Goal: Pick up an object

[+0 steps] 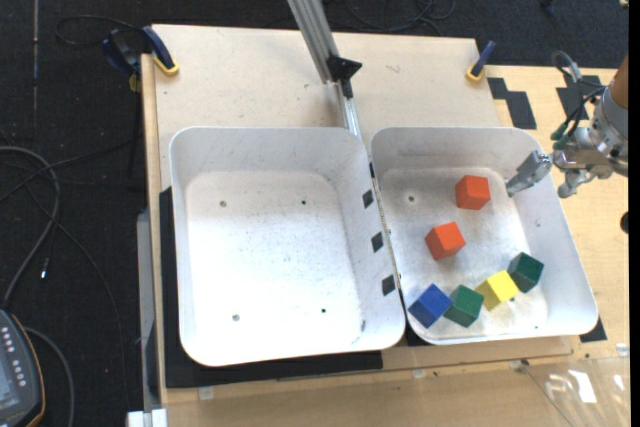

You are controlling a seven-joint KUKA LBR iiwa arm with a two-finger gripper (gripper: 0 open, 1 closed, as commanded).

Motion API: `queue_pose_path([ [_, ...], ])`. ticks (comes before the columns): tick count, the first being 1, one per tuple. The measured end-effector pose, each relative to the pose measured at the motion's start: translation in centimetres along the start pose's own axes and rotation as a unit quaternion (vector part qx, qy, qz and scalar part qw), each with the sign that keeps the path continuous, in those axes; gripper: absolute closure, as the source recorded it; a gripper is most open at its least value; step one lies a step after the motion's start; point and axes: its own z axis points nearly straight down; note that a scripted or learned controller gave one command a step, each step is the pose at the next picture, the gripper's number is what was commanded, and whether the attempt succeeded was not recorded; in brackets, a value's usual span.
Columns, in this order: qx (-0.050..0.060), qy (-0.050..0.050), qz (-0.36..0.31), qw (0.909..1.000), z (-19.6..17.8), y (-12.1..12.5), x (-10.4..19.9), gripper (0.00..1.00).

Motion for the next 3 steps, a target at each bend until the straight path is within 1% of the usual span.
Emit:
queue_pose_path([
  [1,0.0,0.0,-0.001,1.0,14.5,3.3,0.2,0.0],
  [2,-0.003,0.001,-0.002,1.0,14.1,8.1,5.1,0.0],
  [3,-0.002,-0.001,-0.001,1.0,13.1,7.9,4.7,1.0],
])
